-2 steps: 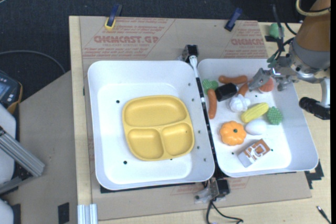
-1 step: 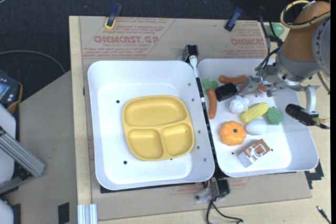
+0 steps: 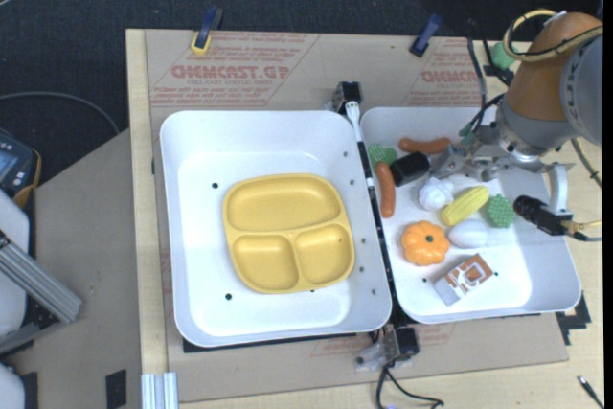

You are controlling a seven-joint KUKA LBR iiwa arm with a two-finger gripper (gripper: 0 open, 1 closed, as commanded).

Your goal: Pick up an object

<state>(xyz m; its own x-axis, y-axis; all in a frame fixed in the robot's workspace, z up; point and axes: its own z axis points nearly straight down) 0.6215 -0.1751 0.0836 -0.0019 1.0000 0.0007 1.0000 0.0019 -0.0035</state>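
- The bench [image 3: 287, 72], a brown board with red lettering, bears two white bins side by side
- The left bin [image 3: 192, 206] holds a yellow divided tray [image 3: 285, 232], lying flat near its middle
- The right bin [image 3: 546, 273] holds all the small things that could be picked
- The arm [image 3: 551, 81], grey with an orange band, reaches over the far right part of the right bin
- The gripper [image 3: 467, 163] sits low over the far side of the pile, near the white lump and the corn; whether the claw is open or shut I cannot tell, as the mechanism is a blur of grey metal here
- The pumpkin [image 3: 424, 242], orange, sits near the middle of the right bin, just beside a white egg [image 3: 469, 234]
- The corn cob [image 3: 465, 203] lies between a white lump [image 3: 434, 196] and a green piece [image 3: 499, 210]
- A brown-and-white box [image 3: 463, 279] lies nearest the front rim
- A sausage [image 3: 386, 190] lies along the left wall, another orange-red piece [image 3: 424, 146] near the far wall
- Judged from this, nothing looks lifted: every object seems to rest in the bin, so the grasp and the raise are probably both left to do
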